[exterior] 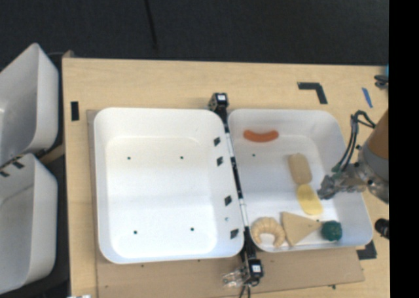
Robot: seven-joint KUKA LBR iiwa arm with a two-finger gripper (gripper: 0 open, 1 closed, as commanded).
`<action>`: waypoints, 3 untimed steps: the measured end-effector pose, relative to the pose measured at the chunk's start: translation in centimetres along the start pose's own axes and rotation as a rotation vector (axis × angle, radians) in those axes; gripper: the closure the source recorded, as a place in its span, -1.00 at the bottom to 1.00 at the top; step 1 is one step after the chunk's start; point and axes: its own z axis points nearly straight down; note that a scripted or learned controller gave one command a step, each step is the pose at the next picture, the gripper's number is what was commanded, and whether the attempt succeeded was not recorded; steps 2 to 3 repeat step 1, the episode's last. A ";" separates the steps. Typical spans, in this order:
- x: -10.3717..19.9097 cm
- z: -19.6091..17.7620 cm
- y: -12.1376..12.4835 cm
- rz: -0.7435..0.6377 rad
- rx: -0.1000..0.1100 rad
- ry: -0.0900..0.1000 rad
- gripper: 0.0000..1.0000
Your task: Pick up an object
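Camera view | my gripper [327, 190] low beside yellow piece [309, 200] in right bin [288, 118] | fingers: can't tell | nothing lifted yet

Bright even light, soft blur, faint shadows.

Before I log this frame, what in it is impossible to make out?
- Gripper, camera view: small and blurred at the right bin's edge, so its grip state is unreadable.
- Arm: cut off by the frame's right side.
- Yellow object: whether the gripper touches it is unclear; they sit very close.
- Green object: too small to identify.
- Clips below the bins: blurred.
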 end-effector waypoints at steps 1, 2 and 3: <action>0.0 -0.1 0.0 0.003 -0.001 -0.001 -1.00; 0.0 -0.1 0.0 0.003 -0.001 -0.001 -1.00; 0.0 -0.1 0.0 0.003 -0.001 -0.001 -1.00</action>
